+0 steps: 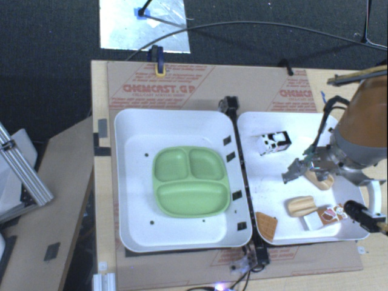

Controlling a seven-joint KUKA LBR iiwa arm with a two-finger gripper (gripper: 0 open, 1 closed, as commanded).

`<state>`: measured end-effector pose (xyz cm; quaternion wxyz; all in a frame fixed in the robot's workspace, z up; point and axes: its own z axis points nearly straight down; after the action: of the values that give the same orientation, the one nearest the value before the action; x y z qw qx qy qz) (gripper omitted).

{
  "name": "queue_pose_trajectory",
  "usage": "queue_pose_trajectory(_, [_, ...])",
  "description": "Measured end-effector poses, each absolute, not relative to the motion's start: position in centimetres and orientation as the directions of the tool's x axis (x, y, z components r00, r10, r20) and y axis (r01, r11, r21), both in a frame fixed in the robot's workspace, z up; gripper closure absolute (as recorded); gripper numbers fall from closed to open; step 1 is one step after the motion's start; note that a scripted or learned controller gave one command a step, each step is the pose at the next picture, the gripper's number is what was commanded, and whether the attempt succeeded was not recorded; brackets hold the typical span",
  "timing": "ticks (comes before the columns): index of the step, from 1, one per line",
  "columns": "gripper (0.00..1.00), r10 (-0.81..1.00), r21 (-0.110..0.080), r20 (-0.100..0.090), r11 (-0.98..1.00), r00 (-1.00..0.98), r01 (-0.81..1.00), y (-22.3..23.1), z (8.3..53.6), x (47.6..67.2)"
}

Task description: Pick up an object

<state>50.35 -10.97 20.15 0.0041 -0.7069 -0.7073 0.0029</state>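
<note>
My gripper hangs low over the middle of the right bin, reaching in from the right. A tan rounded object lies right beside it, partly under the wrist. A black-and-white toy sits up and to the left of the gripper. Below it lies a bun-shaped piece, with a red-and-white packet to that piece's right. An orange wedge rests at the bin's front left corner.
The left bin holds a green divided plate. A black divider with clips runs between the two bins. Cables arc over the back of the bench.
</note>
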Motion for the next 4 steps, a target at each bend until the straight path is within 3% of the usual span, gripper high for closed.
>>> queue_pose_trajectory(1, [0.0,1.0,0.001,0.0,0.003,-0.003,1.0,-11.0,20.7,50.6])
queue_pose_trajectory(3, [0.0,1.0,-0.003,0.001,0.0,0.0,1.0,-9.7,9.3,51.5])
queue_pose_trajectory(4, [0.0,1.0,0.0,0.001,-0.001,0.001,1.0,-9.7,8.4,51.5])
